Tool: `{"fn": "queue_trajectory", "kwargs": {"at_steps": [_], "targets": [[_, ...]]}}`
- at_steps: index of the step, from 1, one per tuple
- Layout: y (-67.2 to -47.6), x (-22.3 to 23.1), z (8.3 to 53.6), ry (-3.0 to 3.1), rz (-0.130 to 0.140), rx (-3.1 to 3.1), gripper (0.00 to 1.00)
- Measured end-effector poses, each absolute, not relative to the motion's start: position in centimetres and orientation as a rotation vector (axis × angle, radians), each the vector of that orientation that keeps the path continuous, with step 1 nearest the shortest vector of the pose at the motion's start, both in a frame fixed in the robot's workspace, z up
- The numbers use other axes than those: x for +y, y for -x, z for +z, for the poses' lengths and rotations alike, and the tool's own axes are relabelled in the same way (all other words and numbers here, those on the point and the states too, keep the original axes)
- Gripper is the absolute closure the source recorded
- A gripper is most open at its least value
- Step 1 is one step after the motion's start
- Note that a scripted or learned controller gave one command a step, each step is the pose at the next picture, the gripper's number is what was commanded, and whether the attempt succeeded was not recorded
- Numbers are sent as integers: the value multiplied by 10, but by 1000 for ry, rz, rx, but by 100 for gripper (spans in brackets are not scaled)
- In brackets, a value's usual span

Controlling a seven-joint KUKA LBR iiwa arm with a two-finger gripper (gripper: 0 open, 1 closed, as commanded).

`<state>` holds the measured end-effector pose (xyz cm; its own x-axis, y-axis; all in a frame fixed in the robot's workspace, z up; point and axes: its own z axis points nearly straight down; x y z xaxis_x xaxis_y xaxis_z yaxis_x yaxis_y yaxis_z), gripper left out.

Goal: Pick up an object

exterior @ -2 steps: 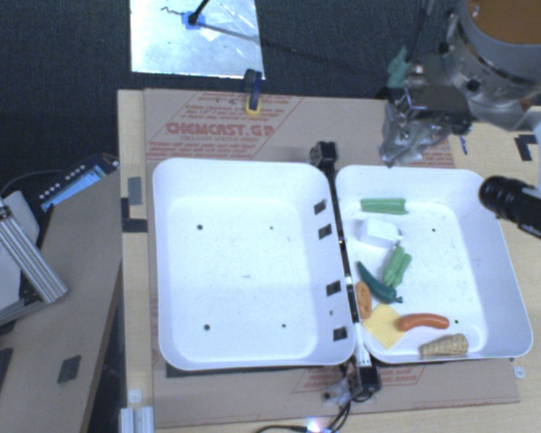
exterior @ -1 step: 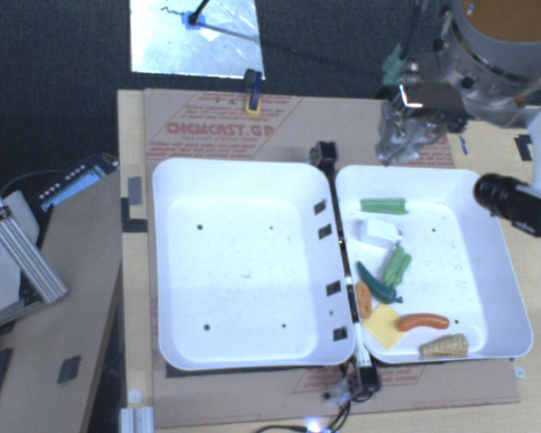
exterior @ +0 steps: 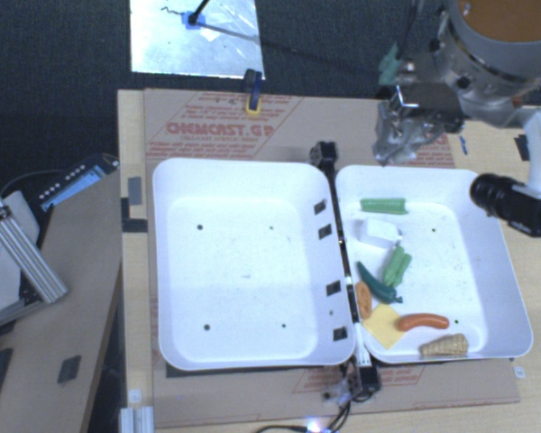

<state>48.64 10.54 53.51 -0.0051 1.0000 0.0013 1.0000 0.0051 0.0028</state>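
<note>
Closest to the lens, a tan cone point(exterior: 444, 345) lies at the right bin's point(exterior: 500, 269) front edge, beside a red sausage point(exterior: 422, 321) and a yellow slab point(exterior: 383, 325). Farther back sit green pieces point(exterior: 397, 264) and a green bar point(exterior: 383, 206). Above the bin's back rim hangs the gripper point(exterior: 398, 144); whether it is clenched or released cannot be told. Alongside sits the left bin point(exterior: 176, 242).

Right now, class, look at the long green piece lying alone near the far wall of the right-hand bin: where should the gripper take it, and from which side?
Grip the long green piece at its middle, coming straight down from above. It lies flat, lengthwise across the right-hand white bin, with bare floor on both long sides, so the fingers should probably close across its narrow width.
</note>
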Motion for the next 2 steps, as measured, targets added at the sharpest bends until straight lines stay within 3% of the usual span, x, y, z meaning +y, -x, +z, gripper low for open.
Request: {"fn": "queue_trajectory", "kwargs": {"at_steps": [2], "targets": [[-486,116,535,-2216,5,2226,100]]}}
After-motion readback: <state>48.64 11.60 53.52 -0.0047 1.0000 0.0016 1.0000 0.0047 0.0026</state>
